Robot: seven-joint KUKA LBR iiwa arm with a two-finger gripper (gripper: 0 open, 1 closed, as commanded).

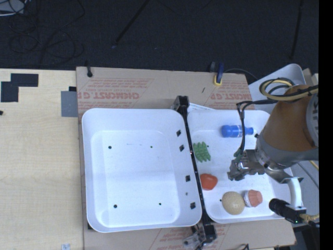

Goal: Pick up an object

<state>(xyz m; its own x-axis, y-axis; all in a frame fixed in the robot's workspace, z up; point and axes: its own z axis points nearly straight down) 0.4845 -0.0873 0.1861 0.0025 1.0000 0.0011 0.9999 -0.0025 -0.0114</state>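
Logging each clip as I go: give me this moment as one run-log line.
arm: over right bin | end effector: above bin floor, nothing seen held | nearest: red object, beige ball | left bin

Even overhead light; bins (130,119) bright, near glare; soft focus; background dark.

Grey arm (307,139), orange band (289,121), looped cables (274,87).

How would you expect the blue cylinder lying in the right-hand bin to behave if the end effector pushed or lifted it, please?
The blue cylinder lies on its side on the smooth floor of the right bin, so a sideways push would probably set it rolling. Its rounded body may slip out of a two-finger pinch unless gripped across its width. It looks rigid rather than floppy.
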